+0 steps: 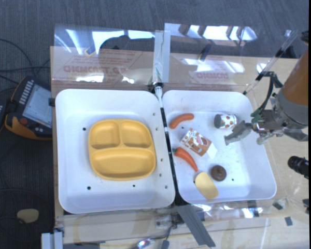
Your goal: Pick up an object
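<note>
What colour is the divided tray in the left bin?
Yellow-orange all over, seen clearly in the camera view: the divided tray lies in the left bin.

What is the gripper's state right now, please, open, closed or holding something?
Gripper: cannot be told from this view; nothing is seen held. It hovers over the right bin, beside the small cup.

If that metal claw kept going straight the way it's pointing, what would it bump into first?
Probably the small cup lying on its side. The gripper points toward the view's left, and the cup sits just ahead of it in the right bin. Its height above the bin is unclear, so it might pass over.
</note>
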Controlling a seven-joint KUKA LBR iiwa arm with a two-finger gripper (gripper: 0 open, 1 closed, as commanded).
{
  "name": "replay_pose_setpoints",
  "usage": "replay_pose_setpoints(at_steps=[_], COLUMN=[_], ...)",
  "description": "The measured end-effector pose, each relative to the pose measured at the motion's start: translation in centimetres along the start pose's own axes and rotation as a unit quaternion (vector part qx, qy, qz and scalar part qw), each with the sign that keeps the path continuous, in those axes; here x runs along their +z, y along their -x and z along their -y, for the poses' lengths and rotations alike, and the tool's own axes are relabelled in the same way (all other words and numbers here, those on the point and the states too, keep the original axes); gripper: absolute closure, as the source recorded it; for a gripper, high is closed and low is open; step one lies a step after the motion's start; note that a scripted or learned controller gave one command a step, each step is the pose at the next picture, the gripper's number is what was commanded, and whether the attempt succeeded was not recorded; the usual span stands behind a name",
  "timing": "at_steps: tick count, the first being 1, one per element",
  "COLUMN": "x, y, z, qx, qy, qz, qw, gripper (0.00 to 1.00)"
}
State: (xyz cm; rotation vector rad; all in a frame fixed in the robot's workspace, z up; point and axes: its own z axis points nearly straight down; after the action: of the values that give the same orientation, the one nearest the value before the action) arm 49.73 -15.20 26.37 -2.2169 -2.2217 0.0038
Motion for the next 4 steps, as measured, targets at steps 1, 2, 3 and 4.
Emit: replay_pose_setpoints(at_steps=[1,2,3,4], x=[17.0,17.4,16.6,17.4], y=[0.5,-0.4,-0.5,-4.4], z=[-0.9,0.7,0.6,0.8], qx=[-0.014,-0.090,-0.090,0.026], qy=[0.001,0.011,0.010,0.010], qz=[-0.001,0.006,0.004,0.004], qw=[0.9999,0.9959,0.9959,0.9996], gripper=[0.00,0.00,1.00,1.00])
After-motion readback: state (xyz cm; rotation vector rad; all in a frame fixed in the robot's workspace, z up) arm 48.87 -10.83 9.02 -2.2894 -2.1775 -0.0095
